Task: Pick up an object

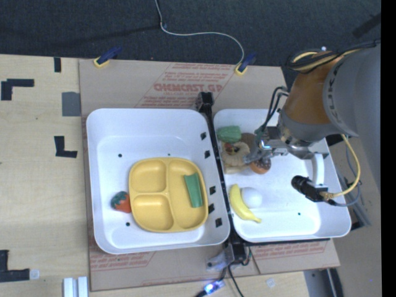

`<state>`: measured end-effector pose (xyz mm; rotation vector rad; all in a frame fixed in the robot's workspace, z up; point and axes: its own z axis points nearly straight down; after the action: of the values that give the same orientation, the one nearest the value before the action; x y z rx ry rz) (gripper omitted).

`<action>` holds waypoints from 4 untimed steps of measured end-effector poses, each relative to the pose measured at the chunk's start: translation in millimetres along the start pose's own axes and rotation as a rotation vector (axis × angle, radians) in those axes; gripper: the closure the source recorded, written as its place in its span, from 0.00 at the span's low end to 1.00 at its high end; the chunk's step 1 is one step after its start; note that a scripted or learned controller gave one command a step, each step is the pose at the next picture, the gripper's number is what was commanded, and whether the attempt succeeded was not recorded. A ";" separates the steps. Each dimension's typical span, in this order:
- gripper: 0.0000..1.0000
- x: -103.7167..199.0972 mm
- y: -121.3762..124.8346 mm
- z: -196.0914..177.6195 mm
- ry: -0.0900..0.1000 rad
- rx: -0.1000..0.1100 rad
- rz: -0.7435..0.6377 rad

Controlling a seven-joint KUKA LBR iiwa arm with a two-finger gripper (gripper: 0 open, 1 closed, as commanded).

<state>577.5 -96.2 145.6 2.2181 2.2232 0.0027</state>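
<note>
Left bin (102,135) holds a smooth yellow divided tray (164,193) carrying a green block (193,190); right bin (309,221) holds a curved banana (242,205). Whether the gripper (260,156) is holding anything I cannot tell.

Left bin (99,141) holds the sectioned plate (154,197), a block (193,190) on its right side; banana (242,205) lies near-left in the right bin (322,224).

Two white bins (99,166) rest on brown cardboard (179,85) printed with red lettering, over a pale wood-grain tabletop (37,215) marked with black shapes. Left bin: yellow divided tray (154,197) with a green strip (193,190). Right bin: yellow banana (242,206), white egg-like object (252,197), green block (229,132).
</note>
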 end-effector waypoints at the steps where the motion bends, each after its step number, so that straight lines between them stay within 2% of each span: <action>1: 1.00 -1.9 -1.2 -42.5 0.000 -0.001 0.001; 2: 1.00 -1.2 -0.3 -80.9 -0.001 -0.001 0.000; 4: 1.00 85.4 51.4 -66.0 -0.001 0.003 -0.003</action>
<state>628.6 -10.7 211.8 2.2152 2.2280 -0.0008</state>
